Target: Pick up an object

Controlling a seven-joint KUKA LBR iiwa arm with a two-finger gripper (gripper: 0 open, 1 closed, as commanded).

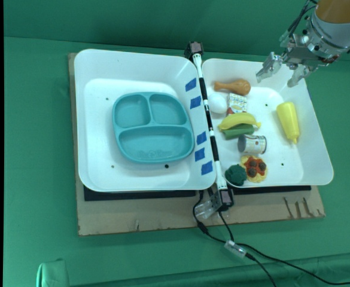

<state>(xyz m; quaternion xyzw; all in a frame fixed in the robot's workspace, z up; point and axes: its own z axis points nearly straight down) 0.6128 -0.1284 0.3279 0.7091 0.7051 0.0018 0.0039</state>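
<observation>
Candidate objects lie in the right bin [316, 160]: drumstick [234, 86], banana [239, 121], mustard bottle [288, 121], can [253, 143]. Gripper [284, 72] hangs above the bin's far edge, fingers spread apart, holding nothing. Arm enters from upper right, wrist tilted downward.

An orange band tops a grey wrist, ending in a metallic hand [284, 72] with thin dark cables.
</observation>
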